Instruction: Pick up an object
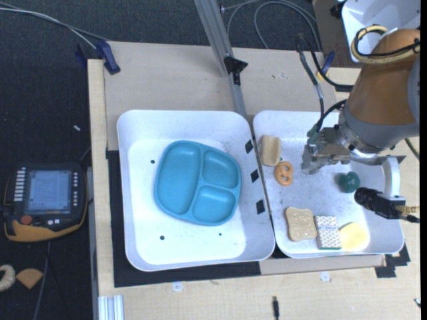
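Camera view: two shallow white bins are seen side by side on a pale wooden table [167, 72]. The left bin [133, 132] carries a blue divided plate [197, 181] with three compartments, lying flat near its middle.

The right bin [287, 122] carries several small things. A tan bread-like piece [269, 150] lies near the bin's upper left corner, and just below it a small orange pretzel [283, 173] is seen. Along the lower edge a slice of toast [301, 224], a small checkered block [327, 233] and a yellow round piece [353, 235] lie in a row, each just beside the next. A small dark green lump [347, 181] lies toward the right side.

The arm [383, 92], grey with an orange band, is seen reaching in from the right over the right bin. The pincer [313, 160] is held low above the bin floor. Whether it is spread or closed cannot be told, and nothing is seen held in it. The pretzel lies near the pincer, to its left and slightly lower in the picture; the green lump lies to its right. The toast lies well below it.
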`<state>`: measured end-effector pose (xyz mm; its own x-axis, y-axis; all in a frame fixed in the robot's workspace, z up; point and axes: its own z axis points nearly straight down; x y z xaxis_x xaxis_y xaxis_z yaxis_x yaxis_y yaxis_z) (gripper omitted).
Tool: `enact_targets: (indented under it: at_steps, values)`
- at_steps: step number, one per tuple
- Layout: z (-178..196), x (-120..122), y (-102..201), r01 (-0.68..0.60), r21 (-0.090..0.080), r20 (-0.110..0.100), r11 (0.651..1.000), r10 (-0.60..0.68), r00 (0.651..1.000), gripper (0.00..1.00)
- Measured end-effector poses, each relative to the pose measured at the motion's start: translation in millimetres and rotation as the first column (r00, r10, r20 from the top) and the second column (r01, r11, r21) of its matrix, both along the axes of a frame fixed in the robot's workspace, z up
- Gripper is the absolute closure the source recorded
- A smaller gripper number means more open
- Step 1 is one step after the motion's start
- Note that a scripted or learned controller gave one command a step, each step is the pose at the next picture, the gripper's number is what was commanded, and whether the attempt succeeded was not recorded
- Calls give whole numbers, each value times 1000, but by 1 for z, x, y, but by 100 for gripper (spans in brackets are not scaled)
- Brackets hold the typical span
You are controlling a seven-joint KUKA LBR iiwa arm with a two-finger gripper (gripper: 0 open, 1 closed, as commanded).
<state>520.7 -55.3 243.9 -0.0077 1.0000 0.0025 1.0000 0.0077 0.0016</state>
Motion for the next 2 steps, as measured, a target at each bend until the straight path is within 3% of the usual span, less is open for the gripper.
enact_targets:
  at_steps: [2]
  values:
    - [-5,3,101,0,0,0,1000,0,1000,100]
